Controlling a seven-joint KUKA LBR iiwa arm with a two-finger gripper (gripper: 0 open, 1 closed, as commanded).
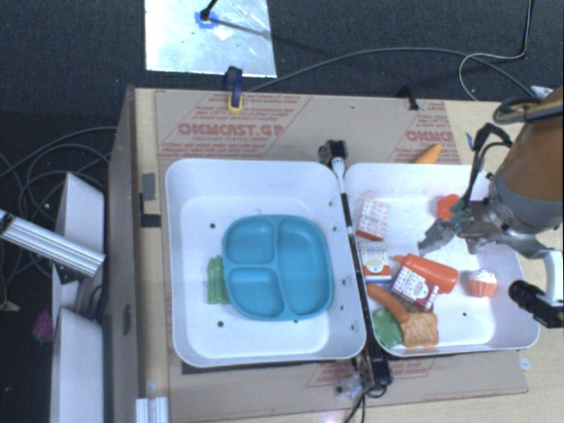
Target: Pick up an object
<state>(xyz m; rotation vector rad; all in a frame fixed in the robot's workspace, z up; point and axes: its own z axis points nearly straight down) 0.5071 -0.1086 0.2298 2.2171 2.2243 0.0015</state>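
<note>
- Orange bottle (pixel 429 270) is taken as the likeliest target; it lies tilted in the right bin (pixel 507 324), just beside a small printed packet (pixel 411 285).
- End effector (pixel 438 234) hangs above the bottle with nothing seen between its spread fingers.
- A straight descent centred on the bottle's body is advised, since crowded neighbours could be caught.

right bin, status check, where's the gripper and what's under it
Gripper over right bin, nothing seen held. Orange bottle just below it. Cupcake and carrot close by.
</note>
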